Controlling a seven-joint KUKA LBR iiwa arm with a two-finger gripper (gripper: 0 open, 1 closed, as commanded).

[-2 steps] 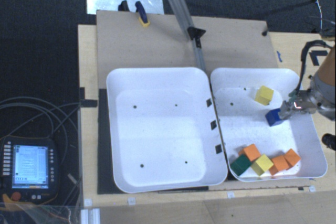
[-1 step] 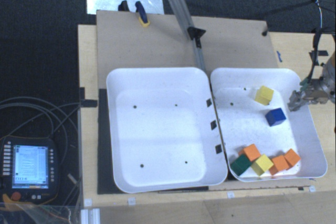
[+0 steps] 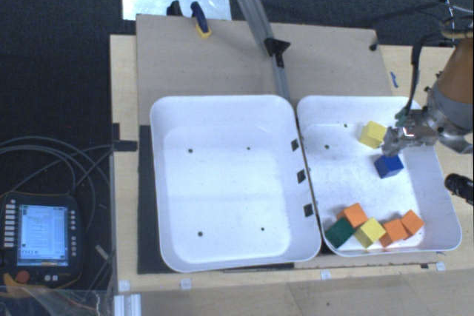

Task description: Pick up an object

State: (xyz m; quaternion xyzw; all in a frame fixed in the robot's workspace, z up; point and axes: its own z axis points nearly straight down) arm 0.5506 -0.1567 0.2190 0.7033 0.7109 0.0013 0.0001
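Bins (image 3: 222, 111): smooth white plastic, faint sheen. Bench (image 3: 326, 63): matt board. Blocks (image 3: 389, 166): matt, painted look.

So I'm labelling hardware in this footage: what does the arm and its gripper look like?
The arm enters from the right: a rounded grey body with an orange band above the wrist. A dark cable curves down along it. The gripper is a compact grey metal unit with dark parts, small against the arm.
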